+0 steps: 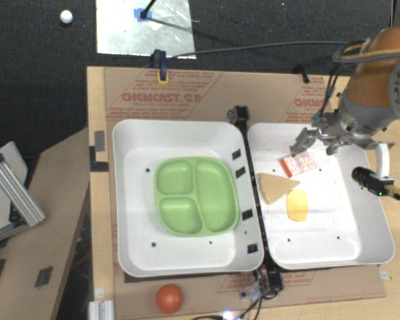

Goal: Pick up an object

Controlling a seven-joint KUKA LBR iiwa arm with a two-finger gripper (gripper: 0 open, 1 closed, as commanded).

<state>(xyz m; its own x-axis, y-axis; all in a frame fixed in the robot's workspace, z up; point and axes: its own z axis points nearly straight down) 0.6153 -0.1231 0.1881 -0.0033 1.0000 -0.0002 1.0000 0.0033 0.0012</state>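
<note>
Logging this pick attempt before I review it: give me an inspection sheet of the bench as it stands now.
Surface: two white bins side by side, left bin and right bin, on a cardboard sheet.
Job's things: red-and-white packet, tan wedge and yellow piece lie in the right bin.
Clutter: green divided tray in the left bin; orange ball in front of the bins.
Grippers: gripper hovers just above the packet; jaws' state unclear.
Cables: black cable runs behind the bins.
Surroundings: foil sheet, small white ball.
</note>
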